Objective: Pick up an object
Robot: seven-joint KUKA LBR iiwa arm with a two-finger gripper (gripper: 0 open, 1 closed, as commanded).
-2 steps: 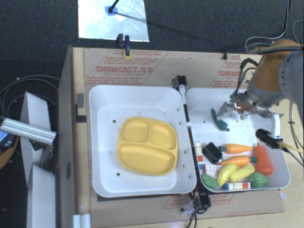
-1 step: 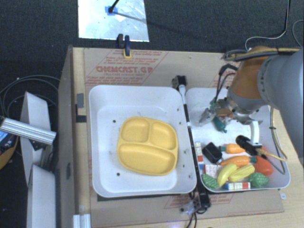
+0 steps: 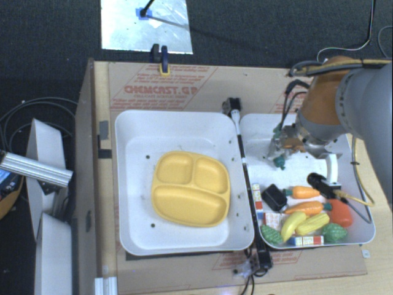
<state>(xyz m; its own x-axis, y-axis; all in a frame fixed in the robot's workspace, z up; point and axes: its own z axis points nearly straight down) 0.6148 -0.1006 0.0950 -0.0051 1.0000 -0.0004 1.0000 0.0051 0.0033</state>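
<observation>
While the grey arm with the orange band point(image 3: 344, 100) reaches in from the right, its hand point(image 3: 284, 152) hangs over the far, bare part of the right shallow white bin point(image 3: 258, 128). Whether the hand is spread or pressed together cannot be told from this view; nothing is seen pinched in it.

Candidate objects lie heaped in the near part of the right bin: a yellow plastic banana point(image 3: 290, 224), two orange toy carrots point(image 3: 305, 192), a red rounded toy point(image 3: 340, 214), a green knobbly toy point(image 3: 334, 232) and a small black block point(image 3: 274, 197). All sit well apart from the hand, on its near side.

Left of a dividing rim, the left white bin point(image 3: 132, 183) carries a yellow three-compartment plastic tray point(image 3: 190, 188). Both bins rest on the cardboard-covered desk point(image 3: 163, 85).

Judged step: approach, with no object yet secured. The next move calls for travel toward the near heap, alignment above a single item, preferably one at the edge of the heap such as the black block, then descent and closure.
</observation>
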